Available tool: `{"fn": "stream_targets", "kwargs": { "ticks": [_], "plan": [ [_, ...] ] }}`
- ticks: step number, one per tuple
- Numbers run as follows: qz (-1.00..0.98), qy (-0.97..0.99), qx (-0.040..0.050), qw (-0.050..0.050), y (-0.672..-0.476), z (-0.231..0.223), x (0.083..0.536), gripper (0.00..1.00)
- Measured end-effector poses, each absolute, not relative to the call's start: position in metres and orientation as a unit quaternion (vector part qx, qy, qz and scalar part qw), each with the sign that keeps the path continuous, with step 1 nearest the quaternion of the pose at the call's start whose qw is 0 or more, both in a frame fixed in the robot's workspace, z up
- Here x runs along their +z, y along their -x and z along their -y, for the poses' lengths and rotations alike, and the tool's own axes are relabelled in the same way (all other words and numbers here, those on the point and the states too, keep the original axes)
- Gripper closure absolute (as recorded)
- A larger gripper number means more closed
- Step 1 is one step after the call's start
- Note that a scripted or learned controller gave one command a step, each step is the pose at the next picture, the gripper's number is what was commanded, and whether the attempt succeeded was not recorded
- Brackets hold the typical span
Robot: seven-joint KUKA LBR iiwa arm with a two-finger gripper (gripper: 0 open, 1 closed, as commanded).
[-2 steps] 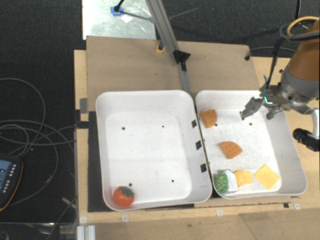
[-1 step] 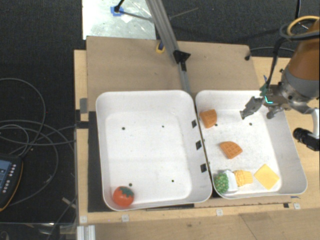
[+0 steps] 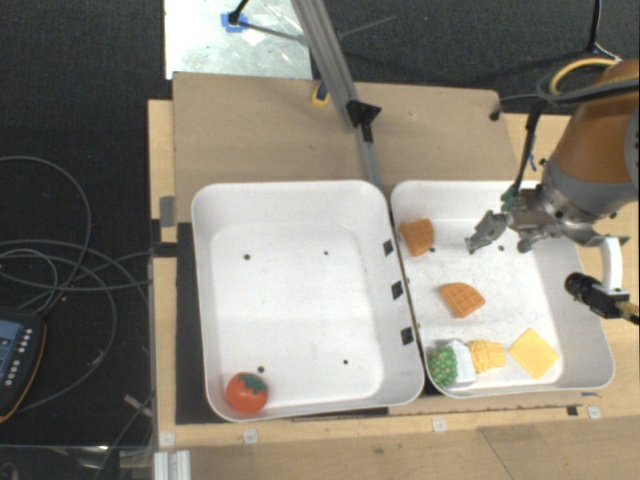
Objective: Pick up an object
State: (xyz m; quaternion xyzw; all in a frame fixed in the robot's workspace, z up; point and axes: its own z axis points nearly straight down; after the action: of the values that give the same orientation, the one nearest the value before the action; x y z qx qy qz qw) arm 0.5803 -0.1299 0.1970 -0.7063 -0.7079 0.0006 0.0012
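My gripper (image 3: 500,242) hangs over the back part of the right bin (image 3: 590,313), open, with nothing between its fingers. An orange wedge (image 3: 417,235) lies to its left by the bin's inner wall. An orange waffle-like piece (image 3: 461,299) lies in front of the gripper, toward the bin's middle. Along the front wall sit a green pea pack (image 3: 443,365), a yellow corn piece (image 3: 487,355) and a yellow cheese slab (image 3: 533,353). A red tomato (image 3: 246,392) rests in the front left corner of the left bin (image 3: 290,218).
A grey pole (image 3: 335,53) slants down from the back to the gap between the bins. Black clips (image 3: 397,289) sit on the shared bin walls. The arm's orange band (image 3: 600,138) looms at the right, with a black cable fitting (image 3: 590,293) over the right bin's edge.
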Motion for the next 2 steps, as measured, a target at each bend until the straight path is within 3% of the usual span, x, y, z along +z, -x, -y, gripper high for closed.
{"fn": "stream_targets", "kwargs": {
  "ticks": [2],
  "plan": [
    [0.707,0.707,0.0007,0.002,-0.570,0.132,0.093,0.00]
  ]
}}
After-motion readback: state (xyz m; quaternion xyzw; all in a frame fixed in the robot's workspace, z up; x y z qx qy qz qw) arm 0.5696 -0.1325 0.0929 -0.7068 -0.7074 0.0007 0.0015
